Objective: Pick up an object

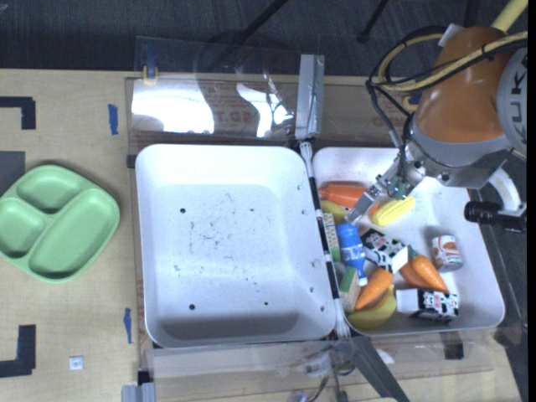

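The right white bin (pixel 486 308) holds several small items. Among them are an orange piece (pixel 339 194) at its far left, a yellow piece (pixel 394 213), a blue bottle (pixel 349 246), a black-and-white cow-patterned toy (pixel 383 249), two carrots (pixel 420 270) (pixel 375 286), a small can (pixel 446 251) and a cow-patterned box (pixel 434 302). My gripper (pixel 378 196) hangs low over the far part of this bin, between the orange piece and the yellow piece and just above them. Nothing is visibly lifted.
The left white bin (pixel 226 233) lies beside the right one, a raised divider (pixel 322 224) between them. A green divided plate (pixel 55 221) rests on the bench at far left. A clear panel (pixel 218 107) stands behind the bins. The arm's orange band (pixel 465 82) looms over the right bin's far corner.
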Robot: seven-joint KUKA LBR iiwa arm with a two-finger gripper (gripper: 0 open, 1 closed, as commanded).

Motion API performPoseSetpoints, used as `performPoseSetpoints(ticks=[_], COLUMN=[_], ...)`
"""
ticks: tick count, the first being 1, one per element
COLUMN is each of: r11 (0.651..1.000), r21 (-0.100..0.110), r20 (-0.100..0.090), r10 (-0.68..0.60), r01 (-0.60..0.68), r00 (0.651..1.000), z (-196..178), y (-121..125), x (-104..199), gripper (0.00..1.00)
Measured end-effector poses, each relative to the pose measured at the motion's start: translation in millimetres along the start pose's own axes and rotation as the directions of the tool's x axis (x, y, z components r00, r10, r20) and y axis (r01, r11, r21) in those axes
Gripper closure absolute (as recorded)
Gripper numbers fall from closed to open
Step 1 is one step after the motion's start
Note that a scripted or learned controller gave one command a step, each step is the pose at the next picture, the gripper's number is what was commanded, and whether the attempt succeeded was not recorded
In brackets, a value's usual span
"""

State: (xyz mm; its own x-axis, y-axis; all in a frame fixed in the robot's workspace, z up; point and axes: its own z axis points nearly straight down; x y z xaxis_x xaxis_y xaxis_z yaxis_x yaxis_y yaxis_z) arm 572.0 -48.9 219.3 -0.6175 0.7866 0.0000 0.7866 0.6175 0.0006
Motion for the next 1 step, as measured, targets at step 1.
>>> performPoseSetpoints(ticks=[1], r11=[0.92], r21=[-0.001], r20=[0.001], r10=[0.393], r01=[-0.393], r00=[0.92], z=[59.5], y=[-2.3], x=[-64.5], gripper=[0.0])
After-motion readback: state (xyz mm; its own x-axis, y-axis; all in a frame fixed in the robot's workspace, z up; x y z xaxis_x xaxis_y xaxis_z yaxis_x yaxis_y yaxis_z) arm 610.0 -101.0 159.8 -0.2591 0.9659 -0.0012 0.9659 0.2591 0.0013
